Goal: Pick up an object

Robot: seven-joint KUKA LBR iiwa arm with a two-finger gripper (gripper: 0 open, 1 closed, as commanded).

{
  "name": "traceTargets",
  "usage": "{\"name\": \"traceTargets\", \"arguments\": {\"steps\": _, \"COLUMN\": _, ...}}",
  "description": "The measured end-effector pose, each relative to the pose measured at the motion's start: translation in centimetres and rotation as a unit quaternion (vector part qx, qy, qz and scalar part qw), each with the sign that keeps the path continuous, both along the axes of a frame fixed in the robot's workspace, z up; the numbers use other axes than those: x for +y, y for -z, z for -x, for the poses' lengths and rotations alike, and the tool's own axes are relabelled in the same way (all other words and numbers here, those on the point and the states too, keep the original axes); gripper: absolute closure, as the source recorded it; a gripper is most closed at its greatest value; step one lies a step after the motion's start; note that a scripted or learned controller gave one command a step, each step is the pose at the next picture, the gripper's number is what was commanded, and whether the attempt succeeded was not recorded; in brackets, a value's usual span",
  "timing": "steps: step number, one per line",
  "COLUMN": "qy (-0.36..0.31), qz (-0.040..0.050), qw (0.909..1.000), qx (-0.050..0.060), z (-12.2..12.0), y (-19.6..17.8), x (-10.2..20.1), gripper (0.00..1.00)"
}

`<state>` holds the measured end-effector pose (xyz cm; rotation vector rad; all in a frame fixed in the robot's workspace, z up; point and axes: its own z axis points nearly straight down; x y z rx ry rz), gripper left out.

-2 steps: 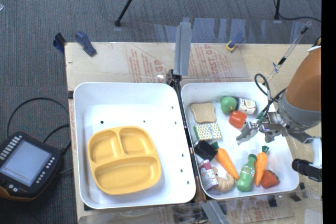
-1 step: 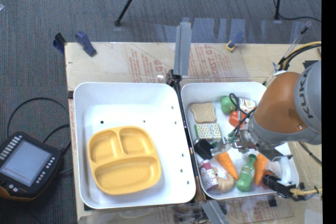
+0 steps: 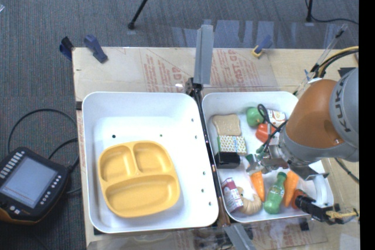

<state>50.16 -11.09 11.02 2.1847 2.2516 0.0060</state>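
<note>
Nearest me, along the front wall of the right bin, I see a small red-labelled can lying on its side, a pale tan curved piece beside it, a green plastic bottle with an orange cap, and an orange carrot-shaped toy between them. In the left bin, a glossy yellow plastic tray with three moulded compartments lies flat, tilted a little against the bin's edges.

The gripper hangs over the middle of the right bin, just above the carrot and bottle, under the arm's smooth orange band. Its tip is a cluster of dark metal parts, and I cannot tell how wide it stands or whether anything is caught in it.

Further back I see a small black block, then a green and white patterned box, then a rough brown slice-shaped piece. A round green ball sits near the far wall, with black-handled scissors just beside it. Beyond the bins the bench is bare printed cardboard.
</note>
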Motion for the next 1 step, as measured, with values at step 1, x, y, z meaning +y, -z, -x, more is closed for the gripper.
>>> {"name": "traceTargets", "arguments": {"steps": 1, "qy": 0.031, "qz": -0.0009, "qw": 0.9995, "qx": -0.001, "z": -6.31, "y": -12.47, "x": 4.86, "gripper": 1.0}}
